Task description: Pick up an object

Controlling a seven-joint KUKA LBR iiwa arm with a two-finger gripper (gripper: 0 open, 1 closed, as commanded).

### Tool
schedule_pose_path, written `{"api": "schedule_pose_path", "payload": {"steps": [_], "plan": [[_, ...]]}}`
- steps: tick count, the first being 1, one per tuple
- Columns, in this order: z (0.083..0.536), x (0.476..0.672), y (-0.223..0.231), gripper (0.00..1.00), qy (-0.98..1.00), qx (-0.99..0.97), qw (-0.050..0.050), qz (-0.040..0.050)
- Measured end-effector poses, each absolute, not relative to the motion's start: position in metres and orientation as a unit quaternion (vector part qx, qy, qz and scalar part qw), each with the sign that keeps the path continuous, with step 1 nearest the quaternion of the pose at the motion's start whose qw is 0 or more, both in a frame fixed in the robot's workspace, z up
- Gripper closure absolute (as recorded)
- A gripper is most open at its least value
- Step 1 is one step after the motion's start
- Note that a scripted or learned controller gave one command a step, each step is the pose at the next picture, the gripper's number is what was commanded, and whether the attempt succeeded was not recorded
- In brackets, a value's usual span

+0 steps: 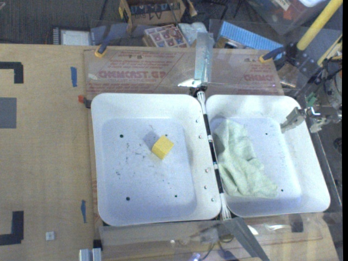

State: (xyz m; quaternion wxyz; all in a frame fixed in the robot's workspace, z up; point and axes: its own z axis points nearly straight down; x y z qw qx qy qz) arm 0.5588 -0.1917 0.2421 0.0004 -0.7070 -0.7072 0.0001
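Yellow block (pixel 162 147): left bin (pixel 109 113), just off centre toward 1 o'clock.
Pale green cloth (pixel 243 161): right bin (pixel 312 173), crumpled, toward 8 o'clock.
Gripper (pixel 298 117): right bin's 2 o'clock rim; open or closed, cannot tell.

Clutter behind the bins (pixel 163 15) blurred, yellow pole (pixel 324 16) cut off at top edge, gripper (pixel 296 118) indistinct at right

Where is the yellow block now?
The yellow block lies near the middle of the left bin, apart from the pale green cloth in the right bin.
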Motion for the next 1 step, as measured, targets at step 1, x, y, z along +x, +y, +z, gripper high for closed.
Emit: {"api": "schedule_pose_path", "payload": {"steps": [1], "plan": [[0.0949,0.5411,-0.1934,0.0,-0.664,-0.748,0.0,-0.0001]]}}
